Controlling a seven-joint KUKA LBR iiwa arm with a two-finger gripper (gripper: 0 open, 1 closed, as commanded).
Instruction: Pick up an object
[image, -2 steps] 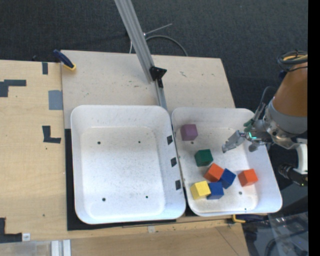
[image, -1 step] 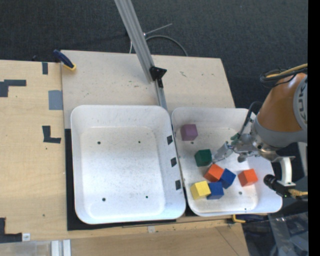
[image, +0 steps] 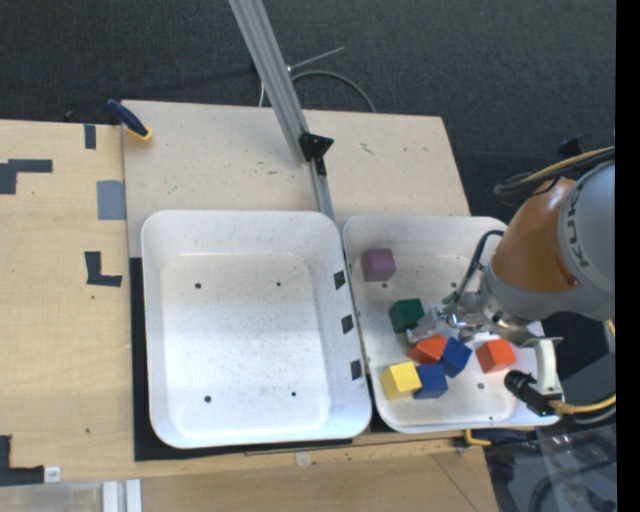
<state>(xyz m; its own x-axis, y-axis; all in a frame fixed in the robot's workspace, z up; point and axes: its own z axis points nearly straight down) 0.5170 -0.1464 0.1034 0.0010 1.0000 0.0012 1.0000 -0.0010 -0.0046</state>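
Six small blocks are gathered in the right bin (image: 480, 232), and each is placed here against the hand (image: 447, 320). The hand is lowered over the cluster; whether it is open or closed cannot be told. An orange block (image: 429, 349) is found just below it, with a blue block (image: 455, 357) touching on the right. A green block (image: 405, 314) lies just to its left, a second orange block (image: 495, 354) down to its right, a yellow block (image: 402, 378) further below-left, and a purple block (image: 377, 264) well above-left. The nearest target is judged to be the first orange block.
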